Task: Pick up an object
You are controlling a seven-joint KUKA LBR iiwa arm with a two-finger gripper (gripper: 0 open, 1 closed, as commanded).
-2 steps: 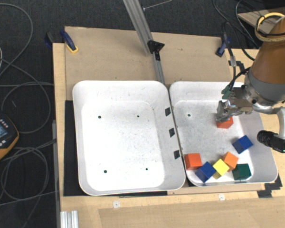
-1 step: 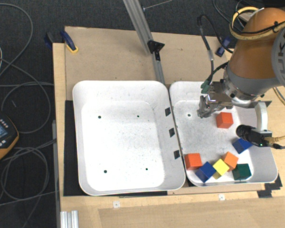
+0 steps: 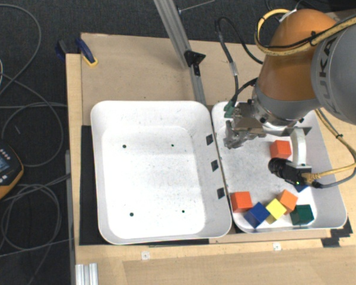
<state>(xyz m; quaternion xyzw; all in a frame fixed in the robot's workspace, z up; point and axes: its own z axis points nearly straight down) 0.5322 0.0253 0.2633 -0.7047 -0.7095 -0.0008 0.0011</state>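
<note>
My gripper [image 3: 232,140] hangs over the upper left part of the right bin [image 3: 249,165], close to its left wall. I see nothing held in it. An orange block [image 3: 280,149] lies just to its right, partly under the wrist. Along the bin's front edge sit another orange block [image 3: 242,200], a blue block [image 3: 256,214], a yellow block [image 3: 276,209], a third orange block [image 3: 288,199] and a green block [image 3: 302,215], packed close together.
The left bin [image 3: 107,159] stands beside the right one, their walls touching. A slanted metal bar [image 3: 178,34] crosses the bench behind the bins. Cables and a handheld device [image 3: 0,165] lie on the floor at the left.
</note>
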